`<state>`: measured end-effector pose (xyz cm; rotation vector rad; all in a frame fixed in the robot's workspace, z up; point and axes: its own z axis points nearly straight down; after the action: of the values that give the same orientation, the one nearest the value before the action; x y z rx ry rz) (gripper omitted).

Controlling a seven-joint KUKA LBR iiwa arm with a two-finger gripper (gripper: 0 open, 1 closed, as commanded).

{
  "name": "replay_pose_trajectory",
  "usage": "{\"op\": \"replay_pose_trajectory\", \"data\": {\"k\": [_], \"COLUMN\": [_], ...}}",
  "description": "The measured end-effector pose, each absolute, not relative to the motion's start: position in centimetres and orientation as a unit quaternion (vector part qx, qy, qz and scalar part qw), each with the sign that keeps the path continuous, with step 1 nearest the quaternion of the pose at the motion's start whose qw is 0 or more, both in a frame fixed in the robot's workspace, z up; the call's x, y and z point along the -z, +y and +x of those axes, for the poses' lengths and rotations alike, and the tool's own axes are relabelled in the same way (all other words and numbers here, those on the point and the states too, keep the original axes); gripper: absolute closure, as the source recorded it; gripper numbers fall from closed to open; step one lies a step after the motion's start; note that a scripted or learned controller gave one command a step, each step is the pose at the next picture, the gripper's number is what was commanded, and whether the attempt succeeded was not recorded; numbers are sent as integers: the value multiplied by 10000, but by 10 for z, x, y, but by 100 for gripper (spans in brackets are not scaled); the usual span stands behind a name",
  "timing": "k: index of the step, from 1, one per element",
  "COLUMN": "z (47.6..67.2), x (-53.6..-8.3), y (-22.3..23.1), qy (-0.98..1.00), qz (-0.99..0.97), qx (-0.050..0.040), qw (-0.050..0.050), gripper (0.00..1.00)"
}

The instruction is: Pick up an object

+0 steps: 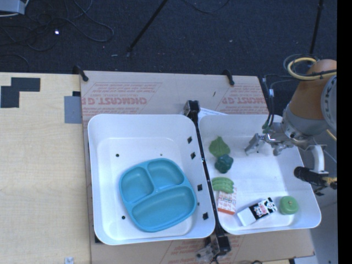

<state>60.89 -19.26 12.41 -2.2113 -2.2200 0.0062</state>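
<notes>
Gripper hangs over the right bin near its far edge, fingers spread, nothing btwn them. Green toys lie by the bin's left wall — round green piece sits at its near-right corner.

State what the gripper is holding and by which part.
Nothing. The gripper hangs open above bare floor of the right bin, apart from the green toys.

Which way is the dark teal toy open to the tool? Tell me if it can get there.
Probably yes. The tool hangs over the right bin, with bare white floor between it and the dark teal toy. The light green toy touching it may crowd a grasp.
</notes>
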Motion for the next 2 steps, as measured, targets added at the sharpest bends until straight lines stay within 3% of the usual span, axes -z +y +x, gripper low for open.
{"op": "replay_pose_trajectory", "data": {"k": [1, 2], "z": [608, 609], "x": [-84, -96], "y": [-191, -192], "qy": [-7080, -7084], "qz": [-7062, -7058], "qx": [-16, -15], "qw": [32, 27], "gripper": [0, 100]}}
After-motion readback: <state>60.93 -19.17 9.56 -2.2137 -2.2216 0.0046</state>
